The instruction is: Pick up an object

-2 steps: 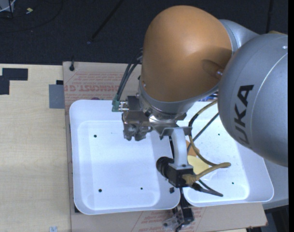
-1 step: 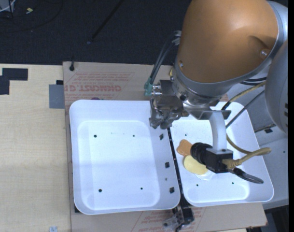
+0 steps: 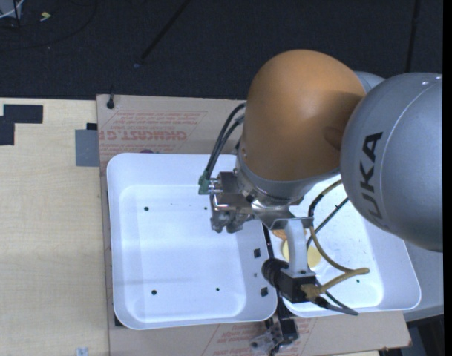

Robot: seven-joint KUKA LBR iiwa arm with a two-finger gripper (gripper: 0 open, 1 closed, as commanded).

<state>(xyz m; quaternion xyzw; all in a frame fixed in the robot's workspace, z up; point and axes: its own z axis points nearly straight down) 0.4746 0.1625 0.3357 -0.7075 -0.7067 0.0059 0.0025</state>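
Note:
My gripper (image 3: 227, 217) hangs over the right side of the left white bin (image 3: 136, 273), close to the wall shared with the right bin (image 3: 400, 291). The big orange and grey arm covers most of the right bin. A small yellow rounded object (image 3: 313, 256) peeks out in the right bin just below the wrist, partly hidden by the arm. I see nothing between the gripper and the bin floor beneath it.
Both bins rest on a cardboard sheet (image 3: 159, 128) on a pale wooden bench (image 3: 40, 236). Dark patches (image 3: 84, 147) mark the bench left of the cardboard. The left bin's floor shows a few tiny dark dots (image 3: 146, 209).

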